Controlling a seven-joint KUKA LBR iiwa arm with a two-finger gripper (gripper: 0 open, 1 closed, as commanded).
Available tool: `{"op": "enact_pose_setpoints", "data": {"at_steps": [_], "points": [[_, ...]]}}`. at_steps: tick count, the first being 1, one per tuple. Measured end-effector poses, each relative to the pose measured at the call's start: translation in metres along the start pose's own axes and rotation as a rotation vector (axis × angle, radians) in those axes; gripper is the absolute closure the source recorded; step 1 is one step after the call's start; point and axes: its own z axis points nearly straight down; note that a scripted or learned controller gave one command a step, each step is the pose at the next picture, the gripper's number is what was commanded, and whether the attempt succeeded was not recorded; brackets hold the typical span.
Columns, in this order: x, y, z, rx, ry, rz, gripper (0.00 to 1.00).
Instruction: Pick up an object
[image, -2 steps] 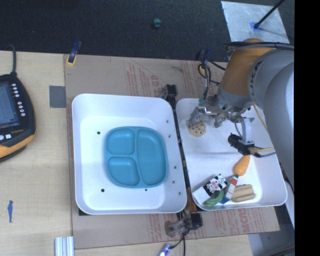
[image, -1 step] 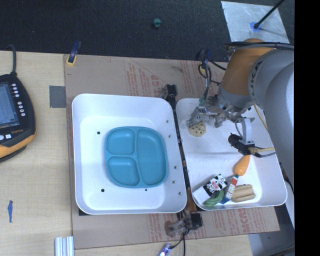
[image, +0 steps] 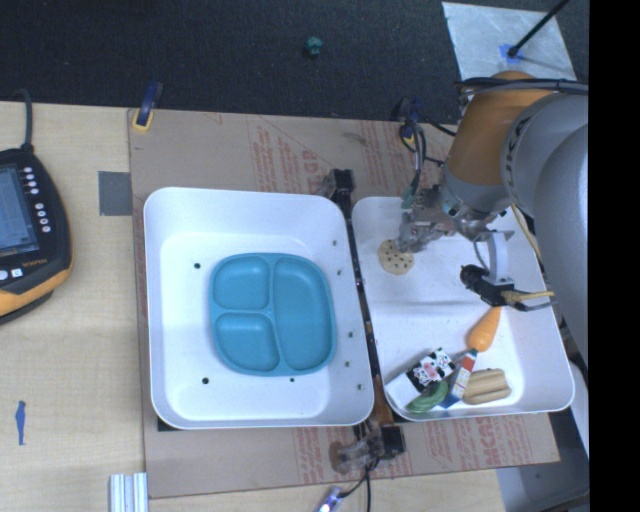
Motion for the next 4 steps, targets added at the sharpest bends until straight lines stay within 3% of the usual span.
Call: {"op": "enact_pose_setpoints", "data": {"at_steps": [1,2,3,4], "points": [[0.0,0.0,0.0,0.0,0.0,0.0,0.0],[-0.001,0.0,-0.01,0.001,0.0,0.0,1.0],[-0.001,0.0,-0.01,0.001,0.0,0.0,0.0],[0.004,-0.001,0.011,-0.001,0.0,0.0,0.0]]}}
